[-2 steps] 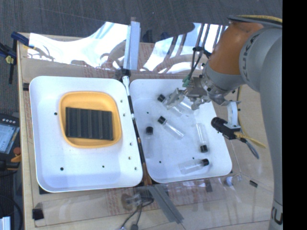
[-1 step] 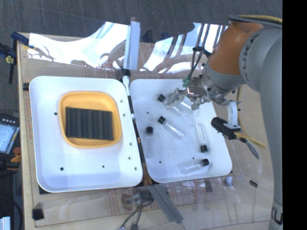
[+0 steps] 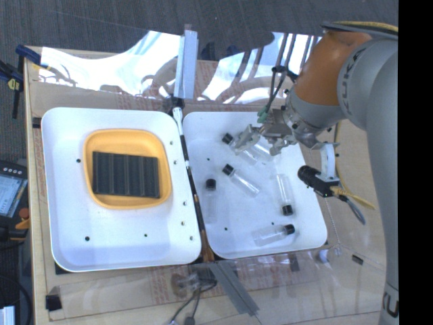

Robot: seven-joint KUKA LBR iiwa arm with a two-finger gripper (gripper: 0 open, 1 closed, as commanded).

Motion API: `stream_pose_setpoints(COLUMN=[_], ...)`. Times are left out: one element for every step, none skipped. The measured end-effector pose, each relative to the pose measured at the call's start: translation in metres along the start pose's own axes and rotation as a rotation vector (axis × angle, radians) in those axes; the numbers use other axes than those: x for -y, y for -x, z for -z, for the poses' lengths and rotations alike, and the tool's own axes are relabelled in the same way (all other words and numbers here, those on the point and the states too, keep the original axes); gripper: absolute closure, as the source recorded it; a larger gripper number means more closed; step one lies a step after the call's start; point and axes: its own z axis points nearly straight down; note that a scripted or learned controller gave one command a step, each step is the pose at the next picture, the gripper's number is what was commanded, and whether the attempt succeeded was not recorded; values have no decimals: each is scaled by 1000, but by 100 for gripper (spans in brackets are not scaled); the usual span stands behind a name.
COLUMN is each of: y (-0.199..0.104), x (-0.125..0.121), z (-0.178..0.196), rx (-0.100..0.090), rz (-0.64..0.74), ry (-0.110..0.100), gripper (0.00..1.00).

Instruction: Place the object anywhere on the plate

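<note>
Vials [image 3: 241,181] lay scattered in the right bin [image 3: 308,239]; the plate [image 3: 126,142] sat in the left bin [image 3: 67,242]. At upper right, the hand [image 3: 260,139] hovered over one vial, grip unclear.

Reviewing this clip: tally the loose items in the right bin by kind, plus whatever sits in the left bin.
Clear glass vials with black caps: 4 ()
Loose black cap: 1
Yellow plate with dark ribbed centre: 1
Total: 6
</note>
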Motion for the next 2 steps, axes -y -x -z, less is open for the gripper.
stream_pose_setpoints(y=[0,0], x=[0,0], z=[0,0], rx=[0,0], rz=[0,0], ry=[0,0], gripper=[0,0])
